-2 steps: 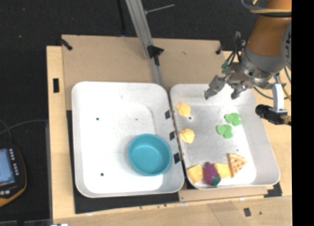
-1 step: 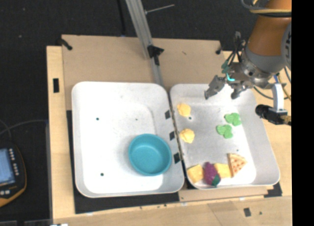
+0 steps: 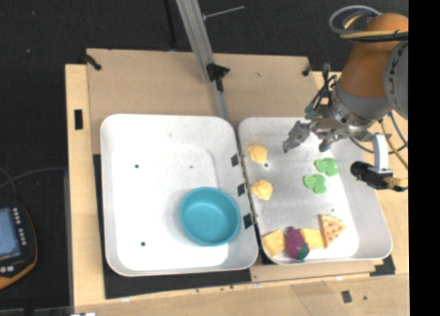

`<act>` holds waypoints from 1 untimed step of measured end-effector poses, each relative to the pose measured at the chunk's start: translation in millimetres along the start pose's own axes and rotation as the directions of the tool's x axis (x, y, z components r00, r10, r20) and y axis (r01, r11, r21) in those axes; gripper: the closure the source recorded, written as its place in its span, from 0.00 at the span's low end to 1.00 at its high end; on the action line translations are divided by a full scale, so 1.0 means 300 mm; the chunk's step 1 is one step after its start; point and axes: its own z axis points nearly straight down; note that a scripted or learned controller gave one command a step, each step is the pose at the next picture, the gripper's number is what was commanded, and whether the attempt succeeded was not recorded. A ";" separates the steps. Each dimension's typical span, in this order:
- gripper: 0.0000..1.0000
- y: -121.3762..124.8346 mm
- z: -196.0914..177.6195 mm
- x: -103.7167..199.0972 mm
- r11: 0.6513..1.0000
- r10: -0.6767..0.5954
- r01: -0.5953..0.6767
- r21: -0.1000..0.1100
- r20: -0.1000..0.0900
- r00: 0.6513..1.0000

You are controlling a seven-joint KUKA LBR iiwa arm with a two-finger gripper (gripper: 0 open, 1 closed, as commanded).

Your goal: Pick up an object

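A: Where is the pincer (image 3: pixel 308 139) sitting right now?

B: It is hanging over the upper part of the right bin (image 3: pixel 368 242), its two fingers spread and nothing between them. The arm is reaching in from the right.

A: What is lying nearby to pick?

B: Two green pieces (image 3: pixel 320 174) are lying just below it, touching or nearly so. Two yellow pieces (image 3: pixel 259 170) are sitting by the bin's left wall. A blue bowl (image 3: pixel 208 216) is resting in the left bin (image 3: pixel 130 143).

A: How should it go about this?

B: In my judgement, it should be centring over the upper green piece, away from the wall, dropping straight, then closing.
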 end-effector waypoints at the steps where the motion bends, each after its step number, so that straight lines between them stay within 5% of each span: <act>1: 0.00 0.002 0.131 -0.002 1.000 0.001 -0.001 -0.004 -0.001 1.000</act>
